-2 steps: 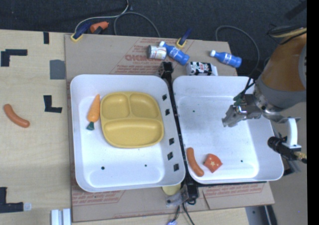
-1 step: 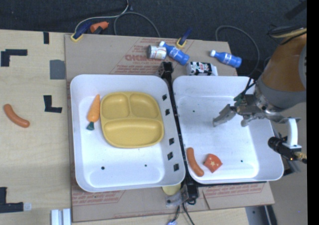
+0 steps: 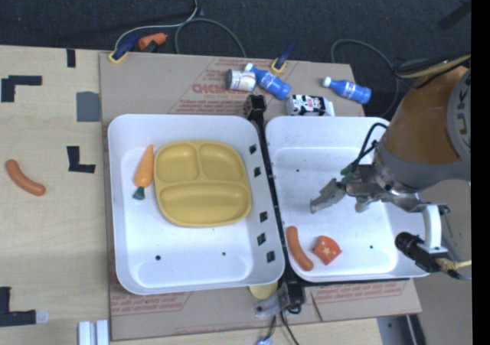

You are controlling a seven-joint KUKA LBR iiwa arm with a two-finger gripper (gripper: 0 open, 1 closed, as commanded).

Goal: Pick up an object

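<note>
My gripper (image 3: pixel 341 200) hangs over the middle of the right bin (image 3: pixel 306 144), its fingers (image 3: pixel 325 198) spread open with nothing between them. Below it, near the bin's front edge, lie an orange-brown sausage (image 3: pixel 298 248) and a small red piece like a tomato or strawberry (image 3: pixel 327 249). The sausage lies to the lower left of the fingertips; the red piece sits almost straight below them. In the left bin (image 3: pixel 122 183) a yellow divided plate (image 3: pixel 202 183) rests with an orange carrot (image 3: pixel 144 167) beside its left rim.
Behind the bins on the cardboard lie two small blue bottles (image 3: pixel 272 83) (image 3: pixel 348 90), a white can (image 3: pixel 241 79) and a black-and-white carton (image 3: pixel 310 105). Another sausage (image 3: pixel 24 177) lies on the wooden bench at far left. Clamps and cables sit at the back.
</note>
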